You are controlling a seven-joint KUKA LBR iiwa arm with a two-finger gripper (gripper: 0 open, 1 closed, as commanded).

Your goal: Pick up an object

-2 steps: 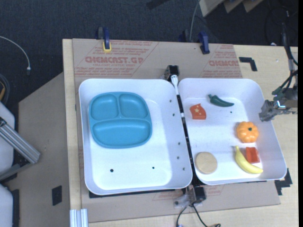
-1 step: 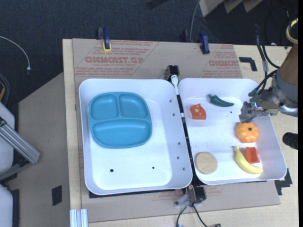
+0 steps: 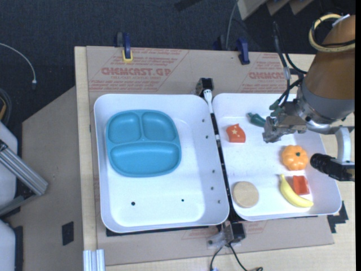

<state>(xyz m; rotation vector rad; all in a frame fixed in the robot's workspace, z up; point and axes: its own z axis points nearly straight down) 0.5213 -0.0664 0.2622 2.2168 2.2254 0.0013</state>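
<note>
The claw [image 3: 274,130] hangs low over the far half of the right bin [image 3: 256,168], its dark fingers pointing down toward the white floor; how far apart they stand cannot be told, and nothing shows between them.

Just beside it, toward the bin's far edge and the divider, lies a small teal piece [image 3: 255,117], near the fingertips but apart from them. Further toward the divider between the two bins sits a red strawberry-like toy [image 3: 236,133], level with the claw. On the other side, toward the bin's near right corner, sits an orange pumpkin-shaped toy [image 3: 294,157], the closest bulky thing, diagonally nearward from the claw.

Beyond it, by the near right corner, a banana [image 3: 294,192] lies with its long axis running roughly far-to-near, touching a red block [image 3: 302,184]. A round tan disc [image 3: 246,194] rests by the near edge close to the divider.

The left bin [image 3: 197,202] carries a blue divided plate [image 3: 144,142], well apart from the claw.

Any pick looks to turn on a short sideways shift.
</note>
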